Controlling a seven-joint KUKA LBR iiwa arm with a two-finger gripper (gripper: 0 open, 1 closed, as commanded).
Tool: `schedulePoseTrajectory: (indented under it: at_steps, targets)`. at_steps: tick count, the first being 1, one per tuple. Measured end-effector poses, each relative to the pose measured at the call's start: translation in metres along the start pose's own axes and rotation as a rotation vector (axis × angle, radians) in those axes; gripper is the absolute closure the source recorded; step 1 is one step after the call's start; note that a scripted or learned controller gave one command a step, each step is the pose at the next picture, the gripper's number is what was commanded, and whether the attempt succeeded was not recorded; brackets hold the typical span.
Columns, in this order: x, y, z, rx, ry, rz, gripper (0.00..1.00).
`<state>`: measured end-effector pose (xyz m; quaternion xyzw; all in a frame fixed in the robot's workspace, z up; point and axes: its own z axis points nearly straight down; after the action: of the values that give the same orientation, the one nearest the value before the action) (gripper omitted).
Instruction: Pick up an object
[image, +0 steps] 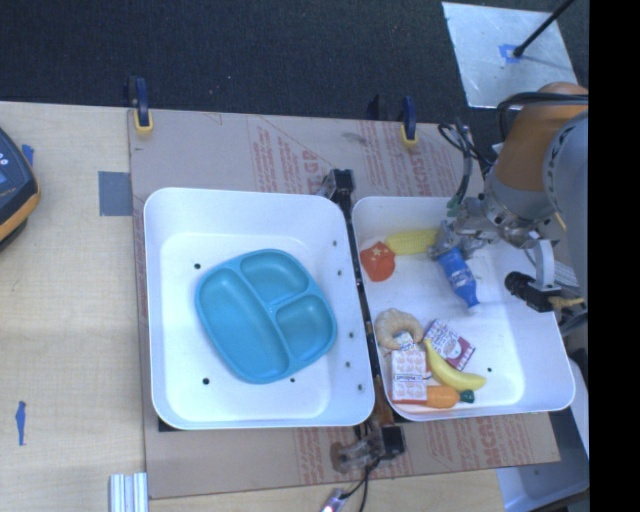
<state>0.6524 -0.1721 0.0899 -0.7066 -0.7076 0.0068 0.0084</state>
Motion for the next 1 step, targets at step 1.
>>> schedulePoseTrajectory:
  at_steps: [1]
  targets:
    - [0.0595,-0.0004,0.0005,0.002,-0.001,-0.002,1.00]
